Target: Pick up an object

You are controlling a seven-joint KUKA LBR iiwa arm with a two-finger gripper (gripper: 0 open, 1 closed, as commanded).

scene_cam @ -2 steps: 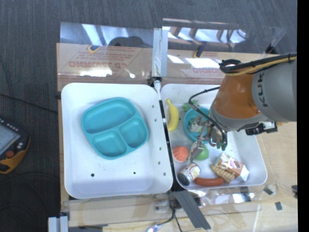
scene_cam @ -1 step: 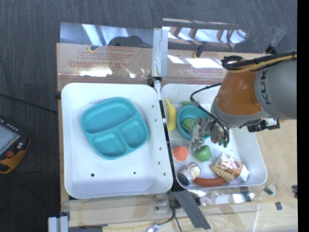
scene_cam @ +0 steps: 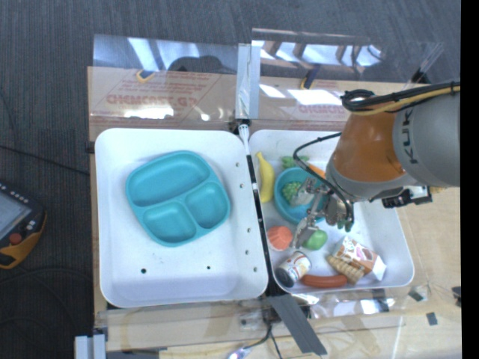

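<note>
Two bins sit side by side in the camera view, and their contents differ sharply. The left bin point(scene_cam: 112, 223), at centre left of the frame, carries just a tray point(scene_cam: 178, 197), a teal one with three compartments, lying flat and slightly turned; it looks like a drop-off spot more than a target. The right bin point(scene_cam: 400, 253), at lower right, is where the pickable things crowd together, which is likely why the arm point(scene_cam: 389, 144) reaches in over it from the right edge.

Along that bin's left wall lies a banana point(scene_cam: 264, 176), just beside a teal bowl point(scene_cam: 293, 193) with something green in it. Below the bowl come an orange ball point(scene_cam: 280, 236), a green ball point(scene_cam: 317, 239), a can point(scene_cam: 294, 268) on its side, a sausage point(scene_cam: 326, 280) near the lower rim, and a snack pack point(scene_cam: 353, 259) to the right.

The gripper point(scene_cam: 314, 226) hangs low at the frame's centre right, its fingers pointing down and slightly apart, the tips just at the green ball's left edge. Nothing can be seen clamped between them. My guess is that the green ball is the thing aimed at, since the fingers stand closest to it; the crowding of neighbours could spoil the closing.
</note>
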